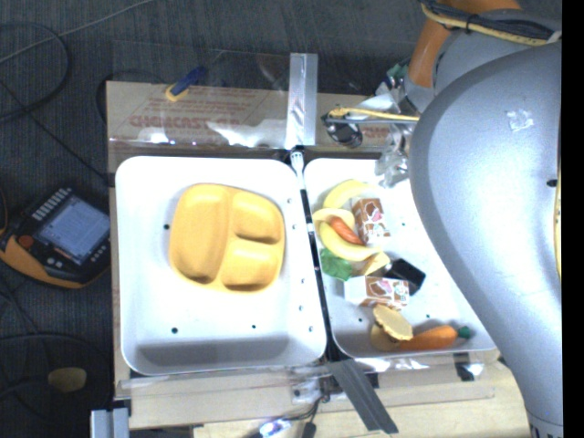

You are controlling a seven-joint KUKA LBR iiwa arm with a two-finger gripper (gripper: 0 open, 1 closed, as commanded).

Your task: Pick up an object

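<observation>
Two shallow white bins: the left bin (137, 327) holds a yellow divided plastic plate (225, 235), the right bin (438, 286) toy food under my grey arm (497, 181); my gripper's state I cannot tell.

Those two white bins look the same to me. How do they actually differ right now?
The left bin holds one big yellow divided tray; the right bin holds a jumble of small toy foods, among them a carrot and a banana. The left bin lies in open view, while the grey arm covers part of the right bin. Both are shallow, white and rounded at the corners, set side by side.
</observation>
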